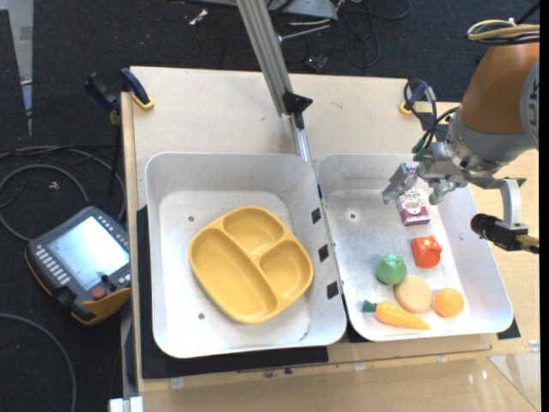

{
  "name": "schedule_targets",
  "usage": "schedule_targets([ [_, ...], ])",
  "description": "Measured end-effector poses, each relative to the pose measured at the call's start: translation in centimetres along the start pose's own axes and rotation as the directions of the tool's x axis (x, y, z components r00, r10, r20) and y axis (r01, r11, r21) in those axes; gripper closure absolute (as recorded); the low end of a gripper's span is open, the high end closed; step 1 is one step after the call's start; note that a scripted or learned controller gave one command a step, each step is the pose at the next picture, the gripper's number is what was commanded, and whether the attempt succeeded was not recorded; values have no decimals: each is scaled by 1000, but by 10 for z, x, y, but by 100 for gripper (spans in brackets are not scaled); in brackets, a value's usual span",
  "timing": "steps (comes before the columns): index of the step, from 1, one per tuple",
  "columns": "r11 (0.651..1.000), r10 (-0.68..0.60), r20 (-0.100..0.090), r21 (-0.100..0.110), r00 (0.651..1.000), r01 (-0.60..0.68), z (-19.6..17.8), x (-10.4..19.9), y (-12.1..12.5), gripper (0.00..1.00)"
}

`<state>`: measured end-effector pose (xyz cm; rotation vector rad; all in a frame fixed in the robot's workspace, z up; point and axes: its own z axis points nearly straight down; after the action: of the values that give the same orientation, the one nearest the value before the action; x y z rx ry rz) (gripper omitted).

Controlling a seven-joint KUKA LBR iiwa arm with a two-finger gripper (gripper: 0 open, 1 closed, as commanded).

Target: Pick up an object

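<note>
My gripper hangs over the back of the right bin, open, its two fingers spread wide. A small white and purple carton stands just below and between the fingertips, and the fingers are not closed on it. In front of the carton lie a red block, a green round fruit, a beige round piece, an orange ball and a toy carrot.
The left bin holds a yellow divided plate. A slanted metal pole rises from the back between the bins. A teach pendant lies on the floor at the left.
</note>
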<state>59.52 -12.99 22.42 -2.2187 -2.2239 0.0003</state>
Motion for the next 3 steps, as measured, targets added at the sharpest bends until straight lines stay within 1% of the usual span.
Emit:
schedule_targets([
  [1,1000,1,0,0,1000,-1,0,0,0,0],
  [2,1000,2,0,4,1000,-2,46,2,6,0],
  [3,1000,1,-1,6,1000,-1,103,12,4,0],
])
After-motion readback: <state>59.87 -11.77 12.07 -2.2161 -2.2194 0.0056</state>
